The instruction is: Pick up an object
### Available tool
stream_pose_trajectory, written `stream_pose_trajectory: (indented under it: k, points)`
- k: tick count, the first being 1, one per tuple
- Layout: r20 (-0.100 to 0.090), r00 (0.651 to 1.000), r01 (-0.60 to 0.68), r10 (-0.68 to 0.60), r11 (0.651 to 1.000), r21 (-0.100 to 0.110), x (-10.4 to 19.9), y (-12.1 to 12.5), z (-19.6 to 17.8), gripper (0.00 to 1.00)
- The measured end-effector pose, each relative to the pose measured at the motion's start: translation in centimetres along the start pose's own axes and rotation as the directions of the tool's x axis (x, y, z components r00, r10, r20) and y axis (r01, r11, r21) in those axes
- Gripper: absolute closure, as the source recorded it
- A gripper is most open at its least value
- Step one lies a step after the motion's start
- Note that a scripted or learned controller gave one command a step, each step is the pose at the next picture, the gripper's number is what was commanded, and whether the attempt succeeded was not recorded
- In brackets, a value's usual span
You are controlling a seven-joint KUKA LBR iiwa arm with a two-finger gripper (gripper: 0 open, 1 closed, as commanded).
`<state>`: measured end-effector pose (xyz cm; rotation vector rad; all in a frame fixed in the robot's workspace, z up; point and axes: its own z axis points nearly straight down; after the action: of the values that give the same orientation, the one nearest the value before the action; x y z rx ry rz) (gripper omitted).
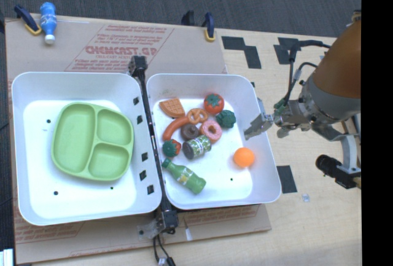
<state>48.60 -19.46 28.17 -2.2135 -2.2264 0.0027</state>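
Hovering at the right bin's (261,96) right rim, the gripper (258,126) carries nothing; orange ball (244,158) lies near

**One fixed camera, high above the bench**

A single camera looks down at a slant from well above the tan cardboard-topped bench (184,43). Both shallow white plastic bins, left (24,203) and right (267,182), fit fully in view, with dark carpet beyond the far edge.
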Motion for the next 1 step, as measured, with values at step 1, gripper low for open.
stream_pose_trajectory:
  k: [1]
  points:
    - [-0.001,1.000,0.001,-0.001,1.000,0.003,0.03,2.17,12.67,0.00]
